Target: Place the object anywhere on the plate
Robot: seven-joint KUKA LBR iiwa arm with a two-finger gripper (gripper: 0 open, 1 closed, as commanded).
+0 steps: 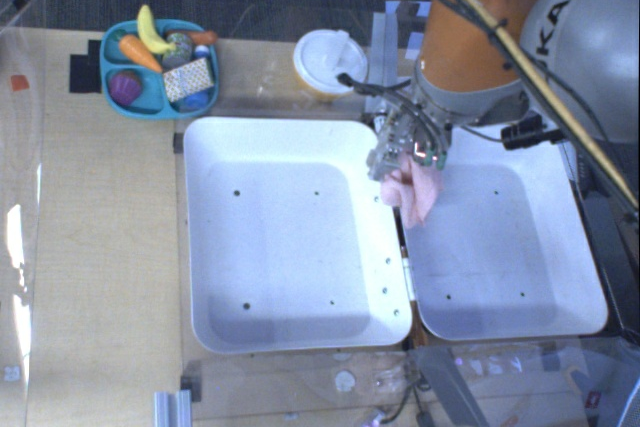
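Claw (405,150) of mine hangs over the seam where the two white bins meet, toward their far edges, and a pink thing (413,192) droops from under it. Its top seems bunched between my fingers, so I judge I am clenched on it, though the wrist hides much of the grip.

It looks soft and limp, like a small cloth or a floppy rubbery toy. It sags straight down with folds in it, so I judge it light and not stiff at all. It should not break, but it could slide out of a shallow pinch or snag on a bin rim. A hold near its bunched top, with plenty of material between the fingers, seems the safest way to carry it.

Its colour is pale pink, a little darker in the creases, and its lower end hangs just above the near wall of the right bin (520,315), beside the left bin (280,325).

As for a plate, I see a blue divided tray (112,65) with toy food near the desk's (90,265) far left corner, and a round white-and-yellow dish (325,63) at the far edge, behind the bins. Which one is meant I cannot say.
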